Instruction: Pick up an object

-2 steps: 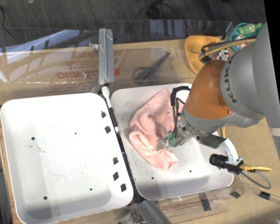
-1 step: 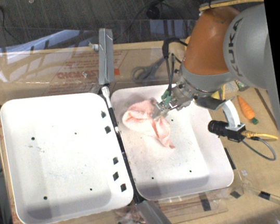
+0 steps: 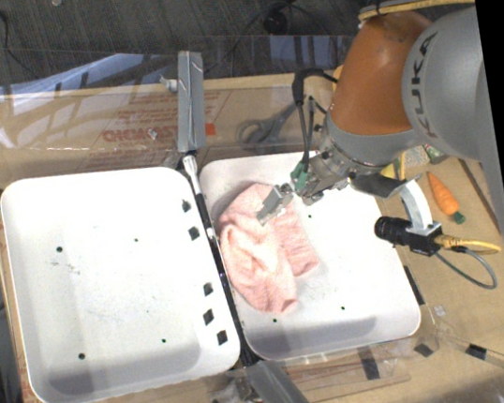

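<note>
Cloth (image 3: pixel 261 256), pink and crumpled, lies in the right bin (image 3: pixel 362 294). It is bunched against that bin's left wall, just beside the seam where the two bins meet. It rests on the bin floor, folded over itself, with its upper end reaching toward the bin's back-left corner. The claw (image 3: pixel 276 201) hangs at the cloth's upper right edge, touching the fabric or just above it; from where I stand I cannot tell which. Nor can I tell whether the claw is released or clenched. The arm (image 3: pixel 443 90), grey with its orange band, comes in from the right over the back-right corner of the same bin. The left bin (image 3: pixel 106 295) sits alongside, white, with a few dark specks on its floor. A metal bar (image 3: pixel 189 101) runs from the back of the desk (image 3: pixel 481 302) down to the seam between the bins. A small orange thing (image 3: pixel 444 197) lies on the desk near the right bin's right rim. A clear sheet (image 3: pixel 78 119) covers the desk behind the bins.
</note>
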You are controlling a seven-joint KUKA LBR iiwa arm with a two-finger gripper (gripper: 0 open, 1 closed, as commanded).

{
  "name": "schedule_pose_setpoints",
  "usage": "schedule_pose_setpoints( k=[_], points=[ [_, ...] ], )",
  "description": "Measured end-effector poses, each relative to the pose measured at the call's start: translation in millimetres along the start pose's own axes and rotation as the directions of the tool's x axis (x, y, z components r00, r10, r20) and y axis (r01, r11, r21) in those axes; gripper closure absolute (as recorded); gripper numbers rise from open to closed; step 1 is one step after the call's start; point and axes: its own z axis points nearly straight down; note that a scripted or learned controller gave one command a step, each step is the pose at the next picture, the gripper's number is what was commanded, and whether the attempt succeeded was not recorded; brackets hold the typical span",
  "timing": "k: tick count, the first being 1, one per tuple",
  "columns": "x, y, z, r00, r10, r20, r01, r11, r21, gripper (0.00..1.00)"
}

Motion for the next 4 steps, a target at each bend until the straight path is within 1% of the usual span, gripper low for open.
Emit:
schedule_pose_setpoints(
  k=[1,2,3,4],
  points=[
    [-53.3,16.3,70.2,0.999,0.041,-0.001,-0.041,0.999,0.005,0.00],
    [-75.9,51.6,150.4,0.999,0.040,0.002,-0.040,0.999,-0.004,0.00],
    [-73.5,53.3,140.5,0.999,0.032,-0.001,-0.032,0.999,-0.003,1.00],
    [-101.4,11.4,131.2,0.960,0.281,-0.002,-0.280,0.960,0.005,1.00]
  ],
)
